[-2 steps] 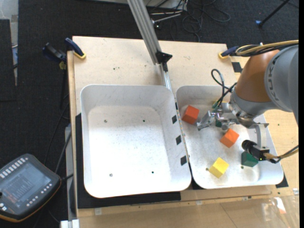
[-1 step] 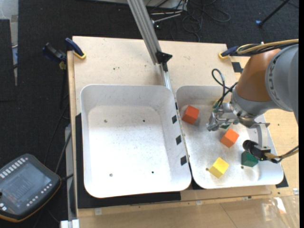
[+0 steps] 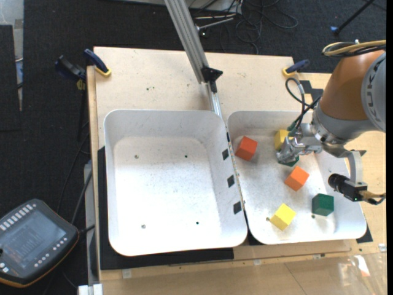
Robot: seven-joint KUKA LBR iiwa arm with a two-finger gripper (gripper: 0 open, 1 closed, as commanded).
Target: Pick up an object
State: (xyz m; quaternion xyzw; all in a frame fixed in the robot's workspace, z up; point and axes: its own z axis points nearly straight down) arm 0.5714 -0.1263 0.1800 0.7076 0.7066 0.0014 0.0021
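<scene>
no legible text, partial dark letters on arm point(image 3: 368, 97) unreadable

in the right white bin point(image 3: 258, 229) lie small blocks: a red-orange cube point(image 3: 246, 147), an orange cube point(image 3: 296, 178), a yellow cube point(image 3: 283, 216), a dark green cube point(image 3: 322, 204), and a yellow block point(image 3: 281, 138), partly hidden.
</scene>
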